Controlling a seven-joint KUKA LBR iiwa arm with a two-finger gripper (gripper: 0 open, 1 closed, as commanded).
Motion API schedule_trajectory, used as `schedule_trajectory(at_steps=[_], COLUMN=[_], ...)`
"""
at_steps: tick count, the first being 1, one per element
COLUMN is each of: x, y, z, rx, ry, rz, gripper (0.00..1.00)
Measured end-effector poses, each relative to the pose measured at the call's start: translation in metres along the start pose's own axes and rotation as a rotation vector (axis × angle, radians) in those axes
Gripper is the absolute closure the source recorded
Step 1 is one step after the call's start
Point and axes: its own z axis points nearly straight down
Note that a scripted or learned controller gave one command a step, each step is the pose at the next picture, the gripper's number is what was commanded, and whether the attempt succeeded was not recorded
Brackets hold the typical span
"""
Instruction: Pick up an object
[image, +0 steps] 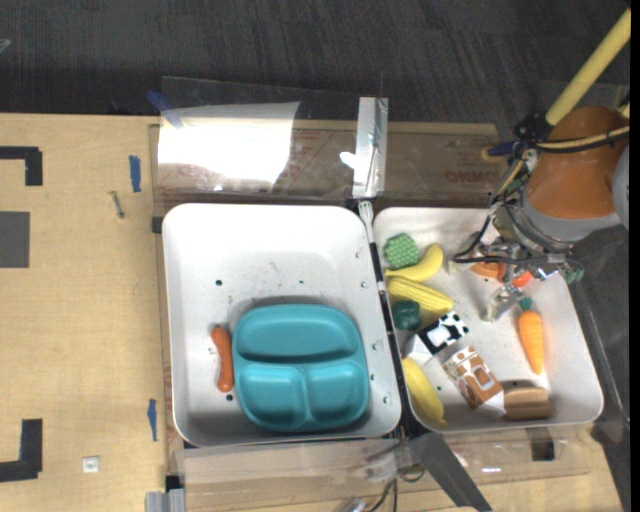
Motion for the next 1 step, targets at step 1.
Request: schedule_trajectory(at_steps=[1], x=[0.0903], y=[0.0229], z=[-0.0009], rx=[-0.001], ry=[0.005], rz=[-0.114], gripper=[0.00])
